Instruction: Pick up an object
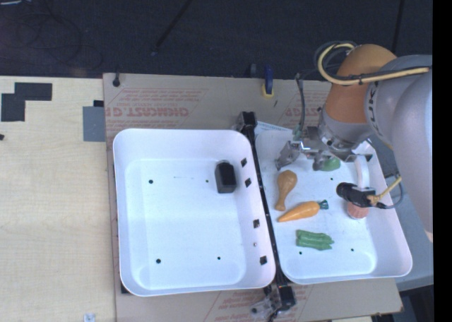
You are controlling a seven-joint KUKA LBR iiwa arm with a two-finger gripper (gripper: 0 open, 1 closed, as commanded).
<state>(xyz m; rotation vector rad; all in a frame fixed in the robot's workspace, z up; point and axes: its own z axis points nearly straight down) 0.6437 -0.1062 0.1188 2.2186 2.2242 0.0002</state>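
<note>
Carrot [299, 211], drumstick [284, 188] in right bin [393, 257]

The arm [402, 112] is built of smooth, rounded grey casings with a dull metallic sheen, the largest a broad curved shell at the right. Above the wrist sits a bulbous orange band [357, 91], glossy and dome-shaped on top. A pale yellow cable [332, 56] loops over the orange dome and runs along the grey link as a thin line. Below the band the wrist narrows to a grey collar, from which the gripper [305, 150] extends as a cluster of bare silvery metal parts, with thin dark wires rising beside it.
</note>
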